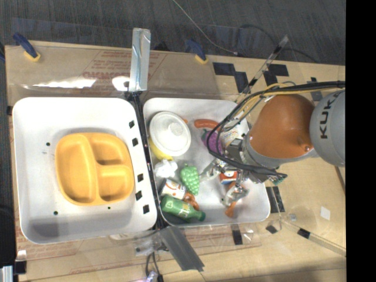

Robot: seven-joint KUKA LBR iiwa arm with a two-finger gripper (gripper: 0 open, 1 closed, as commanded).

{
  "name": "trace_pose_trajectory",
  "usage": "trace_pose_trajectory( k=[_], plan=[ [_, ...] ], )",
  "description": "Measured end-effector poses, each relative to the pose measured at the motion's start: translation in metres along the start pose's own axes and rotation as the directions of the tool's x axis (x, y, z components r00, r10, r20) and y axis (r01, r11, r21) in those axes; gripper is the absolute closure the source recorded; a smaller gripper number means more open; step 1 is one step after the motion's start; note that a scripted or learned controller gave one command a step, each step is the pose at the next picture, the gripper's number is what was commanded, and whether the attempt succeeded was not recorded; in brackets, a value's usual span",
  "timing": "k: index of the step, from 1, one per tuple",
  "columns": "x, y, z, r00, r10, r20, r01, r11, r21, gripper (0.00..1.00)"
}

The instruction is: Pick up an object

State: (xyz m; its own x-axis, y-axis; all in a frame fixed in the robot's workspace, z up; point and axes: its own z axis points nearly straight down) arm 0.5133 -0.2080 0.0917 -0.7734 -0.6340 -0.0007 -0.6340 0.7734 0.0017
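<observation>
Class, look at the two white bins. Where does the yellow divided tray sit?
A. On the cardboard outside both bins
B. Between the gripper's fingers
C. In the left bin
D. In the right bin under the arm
C: the yellow divided tray lies flat inside the left bin, away from the arm over the right bin.

Black capital letters "KU" stood on the grey arm (332, 125) at the view's right side, the start of a brand name whose later letters ran out of sight. Faint reddish print, seemingly upside down, lay on the brown cardboard sheet (111, 63) on the desk behind the bins, but it was too blurred to make out. No other lettering or numbers could be read.
</observation>
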Motion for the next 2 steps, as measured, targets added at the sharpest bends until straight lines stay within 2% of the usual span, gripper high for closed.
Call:
trace_pose_trajectory(
  k=[1, 2],
  plan=[
    [-0.009, -0.007, -0.001, 0.997, -0.079, 0.002, 0.079, 0.997, 0.004, 0.00],
    [-0.011, -0.007, -0.012, 0.997, -0.083, 0.004, 0.083, 0.997, 0.005, 1.00]
  ],
)
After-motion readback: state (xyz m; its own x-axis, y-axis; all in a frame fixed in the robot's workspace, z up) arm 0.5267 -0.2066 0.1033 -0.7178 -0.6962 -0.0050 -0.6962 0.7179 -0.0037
